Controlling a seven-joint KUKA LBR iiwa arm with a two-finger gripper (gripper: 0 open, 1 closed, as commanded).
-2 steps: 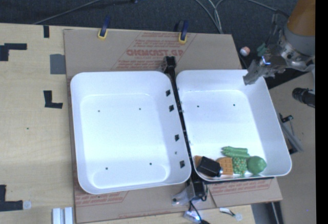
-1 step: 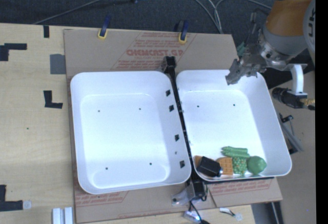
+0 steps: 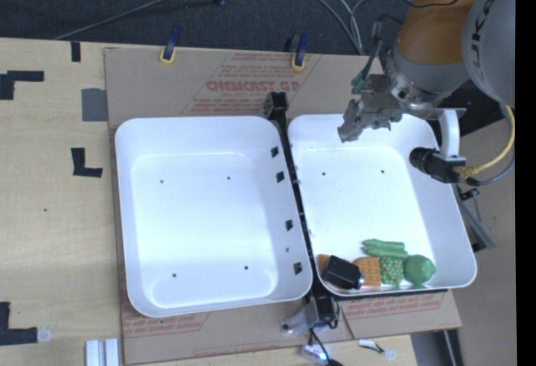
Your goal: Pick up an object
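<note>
So the gripper [image 3: 352, 128] is hanging over the far edge of the right bin [image 3: 444, 213], and honestly I can't tell whether the jaws are apart or together from this angle, they're just a grey blur. Nothing is sitting between them as far as I can see.

All the pickable stuff is crowding the opposite end, the near corner of that bin: a black block [image 3: 342, 273], an orange block [image 3: 366, 270], a green bumpy toy [image 3: 384, 249], a little corn-looking piece [image 3: 390, 270] and a green ball [image 3: 419, 269]. They're all touching or just beside each other, well apart from the gripper.

That's what's worrying me. With everything packed against the bin wall, the jaws are probably going to land on two things at once, or hit the rim and shove the pile. The ball looks like it'd roll or squirt out too. The left bin [image 3: 134, 188] isn't giving it anything to aim at either.
</note>
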